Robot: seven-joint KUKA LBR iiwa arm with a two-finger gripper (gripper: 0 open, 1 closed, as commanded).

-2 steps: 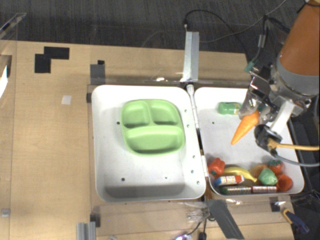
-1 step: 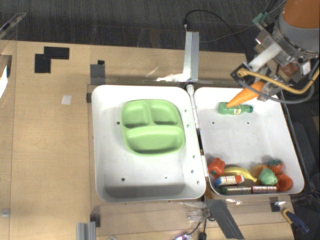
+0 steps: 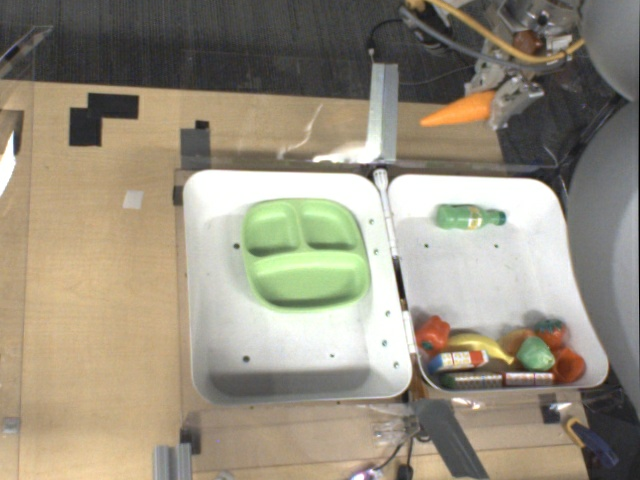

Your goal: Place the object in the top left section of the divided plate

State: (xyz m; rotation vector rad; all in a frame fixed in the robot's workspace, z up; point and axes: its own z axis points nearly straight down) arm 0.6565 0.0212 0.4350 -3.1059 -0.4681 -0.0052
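Note:
A light green divided plate lies in the left bin, with two small sections at its far side and one large section at its near side. The top left section holds nothing. High above the bench beyond the right bin, my gripper is shut on the thick end of an orange carrot. The carrot hangs nearly level and its tip points left. It is well up and to the right of the plate.
The right bin holds a green bottle lying near its far edge. Several toy foods are piled along its near edge. A metal post stands behind the bins' shared wall. Yellow cables loop by the wrist.

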